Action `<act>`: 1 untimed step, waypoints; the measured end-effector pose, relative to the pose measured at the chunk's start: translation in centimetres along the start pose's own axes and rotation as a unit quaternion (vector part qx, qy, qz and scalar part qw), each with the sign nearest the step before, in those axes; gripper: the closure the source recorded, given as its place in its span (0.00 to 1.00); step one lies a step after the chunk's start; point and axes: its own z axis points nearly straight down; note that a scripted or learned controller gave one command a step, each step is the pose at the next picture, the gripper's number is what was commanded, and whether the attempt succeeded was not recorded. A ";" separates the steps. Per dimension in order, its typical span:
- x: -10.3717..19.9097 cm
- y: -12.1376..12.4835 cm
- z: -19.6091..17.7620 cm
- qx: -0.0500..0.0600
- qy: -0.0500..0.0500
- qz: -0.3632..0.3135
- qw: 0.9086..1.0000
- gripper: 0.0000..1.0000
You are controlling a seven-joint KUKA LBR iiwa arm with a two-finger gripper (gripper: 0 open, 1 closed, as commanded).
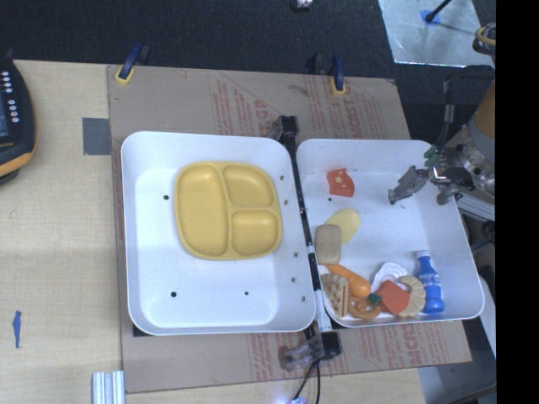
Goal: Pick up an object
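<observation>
Here, blue bottle (428,285) stands long-axis near-vertical in view.

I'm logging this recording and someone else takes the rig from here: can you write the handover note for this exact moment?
Gripper: at the right edge of the right bin, above the bin floor, nothing seen held; whether the jaws are open cannot be told.
Things: the red piece lies alone in the right bin's upper part. The pale yellow piece and tan block sit near the divider. The blue bottle and a heap of food toys crowd the near corner. The yellow divided plate is in the left bin.
Done: nothing lifted.
Left: the whole pick.
</observation>
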 end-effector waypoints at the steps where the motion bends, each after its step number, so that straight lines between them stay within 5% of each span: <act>1: 4.4 5.3 7.2 0.001 0.001 -0.003 1.000 0.00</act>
